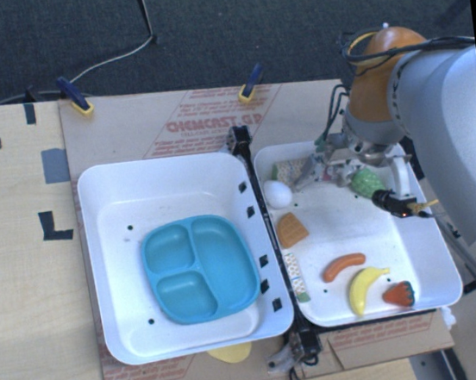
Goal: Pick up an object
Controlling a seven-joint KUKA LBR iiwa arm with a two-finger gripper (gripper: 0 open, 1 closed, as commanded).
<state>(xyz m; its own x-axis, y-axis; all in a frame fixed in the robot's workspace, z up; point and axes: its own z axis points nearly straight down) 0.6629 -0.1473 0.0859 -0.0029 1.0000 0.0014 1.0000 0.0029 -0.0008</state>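
My gripper (pixel 332 168) hangs low over the back part of the right bin (pixel 419 243), under the orange-banded wrist. A green round object (pixel 365 182) lies just to its right, close to the gripper body. Left of the gripper a small patterned flat piece (pixel 289 171) rests by the back wall. A white egg (pixel 277 193) sits at the bin's left wall, with a tan bread piece (pixel 292 229) in front of it. Nearer the front lie an orange sausage (pixel 343 266), a yellow banana (pixel 365 287) and a red strawberry (pixel 399 295).
The left bin (pixel 110 245) holds a blue divided plate (pixel 199 266). A black divider with clips (pixel 260 225) runs between the bins. The grey arm (pixel 448 131) covers the right bin's far right side. A yellow item (pixel 230 353) peeks out below the left bin.
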